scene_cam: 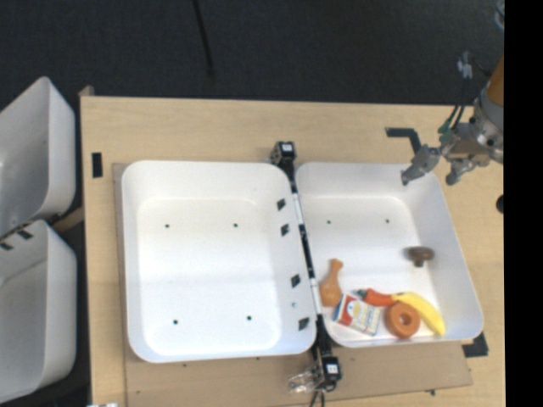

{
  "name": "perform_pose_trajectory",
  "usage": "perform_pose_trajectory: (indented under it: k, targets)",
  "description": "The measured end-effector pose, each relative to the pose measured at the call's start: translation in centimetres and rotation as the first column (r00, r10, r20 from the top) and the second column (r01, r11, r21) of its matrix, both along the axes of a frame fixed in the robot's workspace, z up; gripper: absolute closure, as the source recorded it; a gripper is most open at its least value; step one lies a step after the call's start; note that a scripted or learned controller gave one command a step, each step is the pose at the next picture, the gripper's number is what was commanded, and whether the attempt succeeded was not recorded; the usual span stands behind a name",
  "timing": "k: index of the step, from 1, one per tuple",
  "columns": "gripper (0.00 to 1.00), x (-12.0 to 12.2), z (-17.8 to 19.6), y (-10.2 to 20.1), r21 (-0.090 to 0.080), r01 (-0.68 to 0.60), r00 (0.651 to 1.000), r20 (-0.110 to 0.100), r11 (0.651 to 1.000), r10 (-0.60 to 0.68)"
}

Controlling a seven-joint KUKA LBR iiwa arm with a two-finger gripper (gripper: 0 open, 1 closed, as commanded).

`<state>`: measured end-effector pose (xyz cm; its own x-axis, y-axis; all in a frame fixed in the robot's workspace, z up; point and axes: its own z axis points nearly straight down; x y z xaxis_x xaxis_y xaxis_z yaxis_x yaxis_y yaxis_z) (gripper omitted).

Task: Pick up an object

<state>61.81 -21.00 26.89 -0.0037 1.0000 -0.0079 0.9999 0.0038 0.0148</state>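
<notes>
Trouble, if it comes, will come from the crowding in the right bin's (pixel 441 195) near corner. The left bin (pixel 136 227) carries nothing to reach for, so the pick has to happen on the other side.

Along the divider edge lies a drumstick (pixel 331 283), slanted, a little apart from the rest. Next to it a carton (pixel 357 315) sits touching a carrot (pixel 377 297). A donut (pixel 403 320) leans against a banana (pixel 425 312) close to the near wall. A brown knob (pixel 418 255) sits alone by the right wall.

The claw (pixel 437 164) hangs over the bin's far right corner, well apart from all of it, fingers spread and nothing between them.

A descent onto the packed cluster could land a finger on a neighbour and shove things rather than grip. The banana and donut are so near the wall that a finger might strike the rim. The knob looks small and may slip out. The drumstick seems the safest choice.
</notes>
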Motion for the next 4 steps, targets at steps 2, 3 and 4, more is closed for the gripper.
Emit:
perform_pose_trajectory:
  k: [2,3,4]
  targets:
    - [0.0,2.0,-16.6,-1.9,0.004,0.0,1.0,-0.006,1.0,0.0]
    - [0.0,7.5,3.5,-1.9,-0.001,-0.001,1.0,0.008,1.0,0.001]
    - [0.0,5.5,14.6,12.7,0.01,-0.011,1.0,0.001,1.0,0.011]
